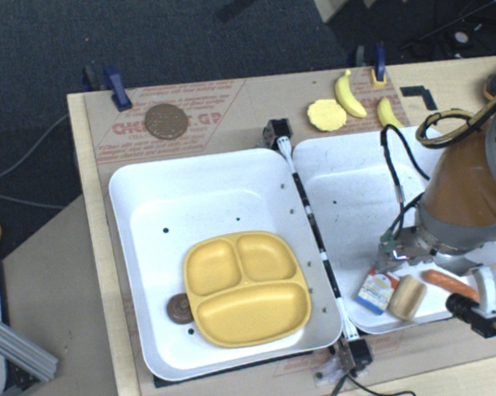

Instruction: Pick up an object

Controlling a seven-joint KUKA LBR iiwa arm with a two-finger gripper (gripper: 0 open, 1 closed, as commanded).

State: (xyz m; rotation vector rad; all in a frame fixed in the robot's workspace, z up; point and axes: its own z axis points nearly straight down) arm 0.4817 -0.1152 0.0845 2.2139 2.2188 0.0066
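Observation:
My gripper (389,251) hangs low over the near part of the right bin (345,181), on the grey arm with the orange band (466,184). Just below it lie a small blue, white and orange packet (375,294) and a tan cylinder (406,298), side by side and touching. An orange sausage-shaped piece (447,283) lies to their right, partly under the arm. The gripper is slightly above and between the packet and the cylinder. Nothing is visibly held.
The left bin (141,206) holds a yellow divided plate (244,287) and a brown disc (179,309) at its left. On the bench behind the bins are two bananas (349,95), a yellow round piece (327,115) and another brown disc (166,120).

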